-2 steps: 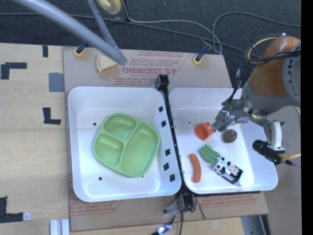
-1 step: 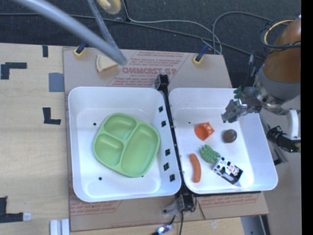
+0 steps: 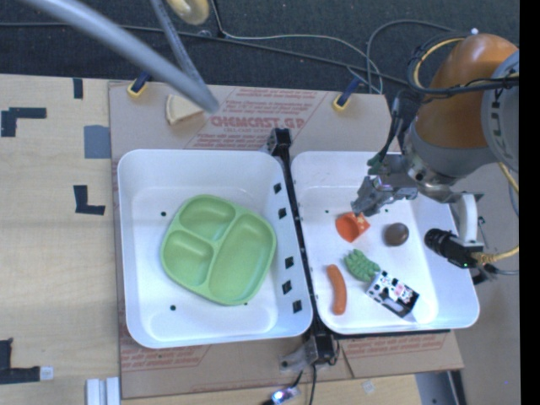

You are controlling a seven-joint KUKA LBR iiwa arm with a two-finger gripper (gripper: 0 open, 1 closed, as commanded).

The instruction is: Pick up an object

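Jaws of the gripper (image 3: 364, 213) reach down into the right bin (image 3: 325, 169), their tips at or just above a small orange-red object (image 3: 352, 225). From this slanted overhead view, the dark fingers blur together, so it is not possible to tell whether they are spread, pressed together, or pinching the object.

Two shallow white bins sit side by side on a bench. The left bin (image 3: 139, 226) holds a light green divided plate (image 3: 218, 248), lying flat near its centre. The right bin holds several small items. The orange-red object lies in the upper middle, directly under the gripper. Just to its right, apart from it, is a small brown rounded lump (image 3: 396, 234). Below the orange-red object is a bumpy green toy (image 3: 361, 265), and just beside that, to the left, an orange sausage-shaped piece (image 3: 337, 289). A black and white patterned block (image 3: 393, 293) lies near the lower right of the bin, close to the green toy.

The grey arm with its orange band (image 3: 460, 83) enters from the right of the scene.

The step in hand appears to be the descent or grasp on the orange-red object. The next move would call for a firm closing on it, then a straight lift clear of the neighbouring green toy.
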